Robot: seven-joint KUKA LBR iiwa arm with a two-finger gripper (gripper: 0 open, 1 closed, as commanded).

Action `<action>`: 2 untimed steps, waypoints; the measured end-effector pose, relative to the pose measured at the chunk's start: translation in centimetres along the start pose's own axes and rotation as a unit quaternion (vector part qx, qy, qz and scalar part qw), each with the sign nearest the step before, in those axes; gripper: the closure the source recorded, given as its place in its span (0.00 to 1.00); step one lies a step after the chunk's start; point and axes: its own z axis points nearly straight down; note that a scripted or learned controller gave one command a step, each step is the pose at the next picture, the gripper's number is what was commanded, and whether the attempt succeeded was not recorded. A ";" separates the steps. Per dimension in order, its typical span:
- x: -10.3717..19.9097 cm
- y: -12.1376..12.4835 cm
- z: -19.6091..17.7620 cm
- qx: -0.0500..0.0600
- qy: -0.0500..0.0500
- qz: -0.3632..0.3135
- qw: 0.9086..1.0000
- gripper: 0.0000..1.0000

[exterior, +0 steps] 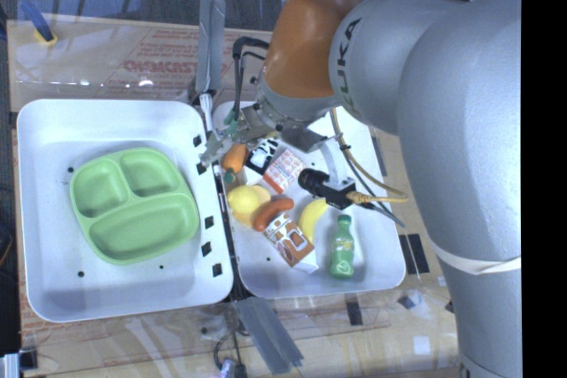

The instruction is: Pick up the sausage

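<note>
Sausage [273,214] is lying in the right bin [390,274], near its middle-left, reddish-orange, long axis running roughly from 8 o'clock up to 2 o'clock, upper end pointing toward the carton pack [285,169]. It's wedged tight: yellow lemon [247,202] touching it at 10 o'clock, brown snack box [291,242] right under it at 5 o'clock, second yellow fruit [314,214] just beside at 3 o'clock, green bottle [342,247] further out at 4 o'clock. Gripper [232,137] is sitting at the bin's upper-left rim, around 11 o'clock from the sausage, close to a small orange piece [234,158], not over the target. Can't tell whether the claw is open or closed; the wrist is blocking it, and nothing is visibly held. Risks, judging from the layout: fingers coming down across the short axis are likely hitting the lemon or the snack box first, nudging the sausage or pinching a neighbour instead; a rounded, slick-looking body could be rolling out of a partial pinch; the orange piece is closer and similar in colour, so a wrong pick looks plausible. Green divided plate [135,204] is sitting in the left bin [40,279], well apart.
</note>
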 end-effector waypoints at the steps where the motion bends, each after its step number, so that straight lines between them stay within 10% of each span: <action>1: -0.1 0.0 -1.0 0.000 0.000 -0.001 1.000 1.00; 2: 0.0 0.0 -1.0 0.000 0.000 -0.001 1.000 0.00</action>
